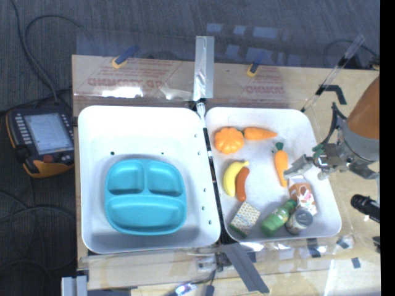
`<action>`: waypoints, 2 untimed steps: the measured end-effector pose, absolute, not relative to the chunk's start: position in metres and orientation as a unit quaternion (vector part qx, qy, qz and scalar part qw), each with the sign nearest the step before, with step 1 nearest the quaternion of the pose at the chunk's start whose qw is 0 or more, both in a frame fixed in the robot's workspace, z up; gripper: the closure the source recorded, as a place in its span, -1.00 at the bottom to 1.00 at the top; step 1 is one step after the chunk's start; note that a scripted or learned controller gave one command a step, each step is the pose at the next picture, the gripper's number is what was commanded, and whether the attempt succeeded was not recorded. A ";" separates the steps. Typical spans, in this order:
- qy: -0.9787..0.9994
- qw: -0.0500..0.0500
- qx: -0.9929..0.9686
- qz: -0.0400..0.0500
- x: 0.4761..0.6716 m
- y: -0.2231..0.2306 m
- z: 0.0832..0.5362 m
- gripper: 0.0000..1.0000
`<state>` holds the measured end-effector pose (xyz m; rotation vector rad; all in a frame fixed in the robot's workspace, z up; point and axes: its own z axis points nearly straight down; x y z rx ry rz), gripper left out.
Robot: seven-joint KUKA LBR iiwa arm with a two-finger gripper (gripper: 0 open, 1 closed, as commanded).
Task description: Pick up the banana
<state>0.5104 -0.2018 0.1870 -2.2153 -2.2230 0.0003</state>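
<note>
The yellow banana (230, 174) lies curved in the left half of the right bin (265, 117), touching a red-orange sausage-shaped piece (242, 184) on its right side. My gripper (307, 163) hangs at the right side of that bin, above a small red and white can (302, 196). It is well to the right of the banana, with an upright carrot (281, 166) lying between them. Nothing shows in the gripper's grasp.
An orange pumpkin (229, 140) and a second carrot (260, 133) lie at the back of the right bin. A patterned box (245, 216), a green bottle (276, 220) and a tin (299, 220) crowd its front. The left bin (99, 134) holds a blue divided plate (145, 194).
</note>
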 end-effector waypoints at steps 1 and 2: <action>-0.709 0.003 -0.705 -0.001 0.511 -0.200 0.195 1.00; -0.695 0.000 -0.719 0.001 0.591 -0.147 0.250 1.00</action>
